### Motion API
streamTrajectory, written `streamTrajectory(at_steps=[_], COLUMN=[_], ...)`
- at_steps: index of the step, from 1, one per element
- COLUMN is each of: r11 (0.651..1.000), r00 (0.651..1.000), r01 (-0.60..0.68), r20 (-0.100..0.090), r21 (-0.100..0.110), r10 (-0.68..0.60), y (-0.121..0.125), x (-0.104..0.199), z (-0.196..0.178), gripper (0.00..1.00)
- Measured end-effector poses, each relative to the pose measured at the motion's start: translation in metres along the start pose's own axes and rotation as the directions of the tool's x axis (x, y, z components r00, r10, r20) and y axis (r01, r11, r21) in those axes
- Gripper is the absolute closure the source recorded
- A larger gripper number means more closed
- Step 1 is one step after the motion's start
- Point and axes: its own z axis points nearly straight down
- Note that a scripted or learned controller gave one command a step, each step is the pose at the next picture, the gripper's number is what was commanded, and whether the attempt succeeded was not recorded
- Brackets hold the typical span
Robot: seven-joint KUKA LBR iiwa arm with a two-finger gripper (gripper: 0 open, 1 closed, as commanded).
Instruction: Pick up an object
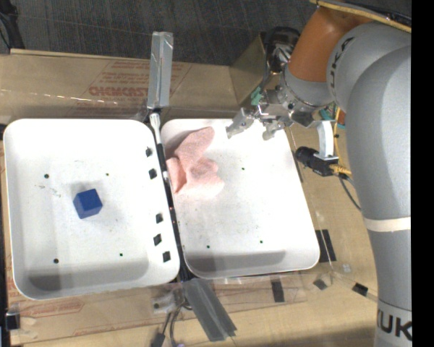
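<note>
Pink cloth [194,166] lies ungrasped in right bin [275,201]; gripper [253,125] hovers spread and empty; approach step, next descend leftward

You can't tell the pink object's [195,166] make: soft, lumpy shape, left edge tucked against the right bin's wall [168,186]. Arm [376,121] runs off frame at top and bottom right. Dark specks [121,254] on the left bin floor too small to ID.
</note>
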Motion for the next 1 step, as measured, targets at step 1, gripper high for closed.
streamTrajectory(at_steps=[1], r11=[0.997], r00=[0.997], r01=[0.074], r20=[0.001], r21=[0.000], r10=[-0.074], y=[0.0036], x=[0.0610], z=[0.0876], gripper=[0.00])
